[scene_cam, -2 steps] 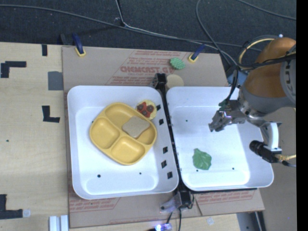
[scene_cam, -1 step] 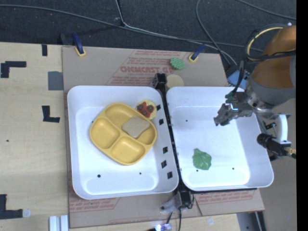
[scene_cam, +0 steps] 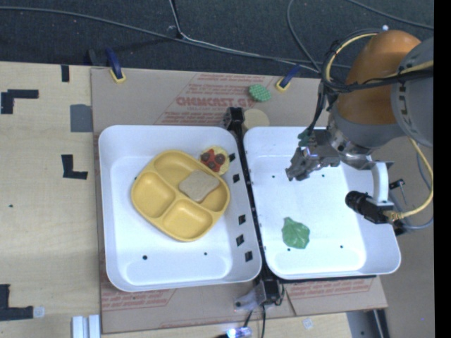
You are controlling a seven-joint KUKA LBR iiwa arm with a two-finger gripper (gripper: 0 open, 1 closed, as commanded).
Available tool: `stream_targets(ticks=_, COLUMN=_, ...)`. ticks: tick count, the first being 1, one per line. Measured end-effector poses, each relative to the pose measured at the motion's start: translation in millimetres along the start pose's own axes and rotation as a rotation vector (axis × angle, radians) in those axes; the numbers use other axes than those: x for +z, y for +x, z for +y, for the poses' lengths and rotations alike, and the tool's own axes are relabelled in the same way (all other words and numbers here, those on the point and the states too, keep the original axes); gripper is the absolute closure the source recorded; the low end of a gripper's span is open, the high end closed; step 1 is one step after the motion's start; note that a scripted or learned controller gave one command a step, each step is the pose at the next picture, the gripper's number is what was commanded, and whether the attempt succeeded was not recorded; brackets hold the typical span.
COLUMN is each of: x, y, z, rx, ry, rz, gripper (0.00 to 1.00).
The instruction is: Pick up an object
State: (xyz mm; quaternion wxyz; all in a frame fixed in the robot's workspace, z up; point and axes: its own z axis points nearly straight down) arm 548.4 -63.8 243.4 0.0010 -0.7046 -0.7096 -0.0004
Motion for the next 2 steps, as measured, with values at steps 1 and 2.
stream_targets(ticks=1, x=12.9, y=62.0, z=-3.8, rx=0.0, ry=0.001, rz=0.0, gripper=1.0)
stream_targets(ticks=2, x=8.6, y=121.9, z=-8.2, rx=-0.001, ry=0.001, rz=0.0, gripper=1.0)
